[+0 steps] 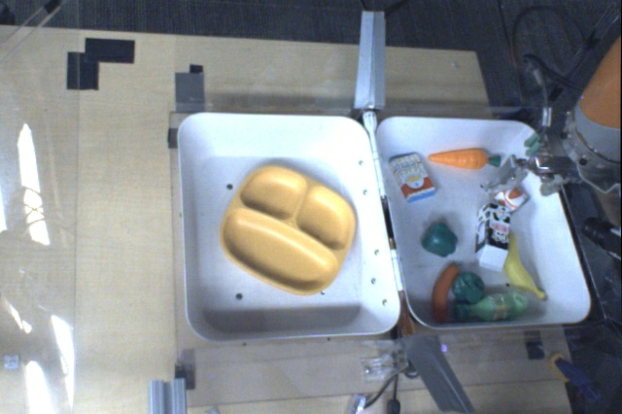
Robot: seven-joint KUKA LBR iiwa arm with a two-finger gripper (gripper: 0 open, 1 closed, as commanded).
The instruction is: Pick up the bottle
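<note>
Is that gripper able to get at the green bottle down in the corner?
Probably yes. The green bottle lies uncovered on top, though the banana and red piece crowd it. The gripper is nearby.

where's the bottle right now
In the camera view the bottle stands in the right bin, toward its right side, just above the banana and below the gripper.
</note>
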